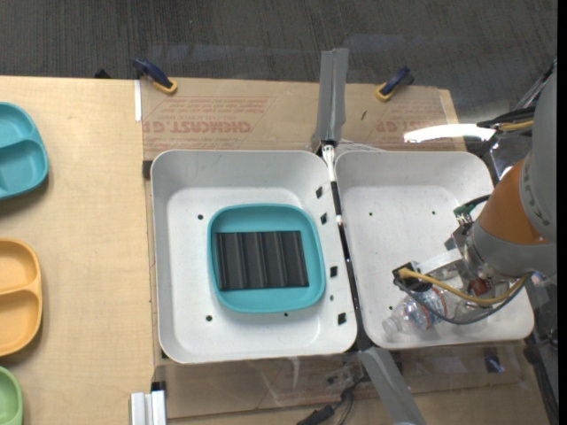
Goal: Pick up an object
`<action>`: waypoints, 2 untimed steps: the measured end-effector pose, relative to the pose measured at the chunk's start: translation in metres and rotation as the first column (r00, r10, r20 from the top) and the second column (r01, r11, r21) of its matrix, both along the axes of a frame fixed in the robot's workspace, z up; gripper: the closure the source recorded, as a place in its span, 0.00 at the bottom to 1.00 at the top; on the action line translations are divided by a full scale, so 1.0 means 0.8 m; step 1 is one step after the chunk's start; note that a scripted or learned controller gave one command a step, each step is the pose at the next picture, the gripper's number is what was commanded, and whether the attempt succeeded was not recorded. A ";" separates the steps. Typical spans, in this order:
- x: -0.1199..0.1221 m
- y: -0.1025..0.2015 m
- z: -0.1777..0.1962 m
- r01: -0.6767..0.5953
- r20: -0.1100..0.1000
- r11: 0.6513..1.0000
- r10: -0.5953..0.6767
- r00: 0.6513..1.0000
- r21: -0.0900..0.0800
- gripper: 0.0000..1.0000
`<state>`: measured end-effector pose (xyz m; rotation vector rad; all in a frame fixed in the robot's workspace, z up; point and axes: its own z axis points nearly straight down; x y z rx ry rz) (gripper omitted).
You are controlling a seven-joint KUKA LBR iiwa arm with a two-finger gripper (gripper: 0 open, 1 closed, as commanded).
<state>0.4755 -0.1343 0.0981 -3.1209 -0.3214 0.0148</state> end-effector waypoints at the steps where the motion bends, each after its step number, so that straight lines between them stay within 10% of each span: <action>1: 0.062 0.094 0.116 0.001 0.005 1.000 -0.001 1.000 -0.004 1.00; 2: 0.107 0.133 0.221 0.002 0.006 1.000 -0.002 1.000 -0.005 1.00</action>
